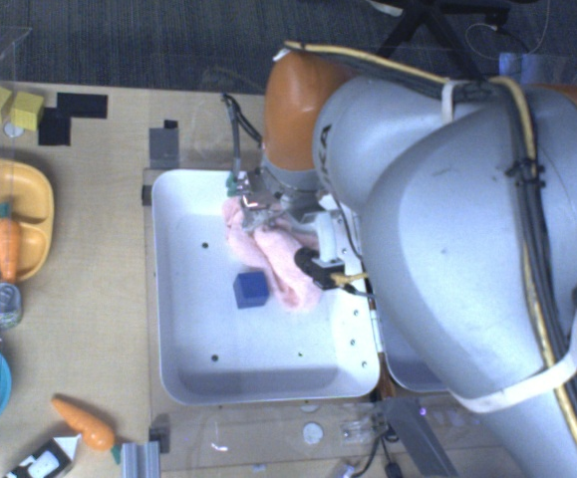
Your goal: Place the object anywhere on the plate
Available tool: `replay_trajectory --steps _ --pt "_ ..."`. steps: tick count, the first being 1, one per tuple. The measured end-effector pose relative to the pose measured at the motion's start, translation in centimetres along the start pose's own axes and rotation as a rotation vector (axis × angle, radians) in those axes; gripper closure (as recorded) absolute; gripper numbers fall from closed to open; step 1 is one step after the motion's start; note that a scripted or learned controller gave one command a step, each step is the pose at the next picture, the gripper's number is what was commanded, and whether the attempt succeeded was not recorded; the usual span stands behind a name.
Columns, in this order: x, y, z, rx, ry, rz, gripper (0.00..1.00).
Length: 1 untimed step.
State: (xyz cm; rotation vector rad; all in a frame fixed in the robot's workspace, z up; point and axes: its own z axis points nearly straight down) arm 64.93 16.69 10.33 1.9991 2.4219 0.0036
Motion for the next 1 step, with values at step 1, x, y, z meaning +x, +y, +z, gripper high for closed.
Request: replay_trajectory --steps 1 --pt "-3.24 -1.06 -7.22 -0.007 -0.002 -0.362 1.00"
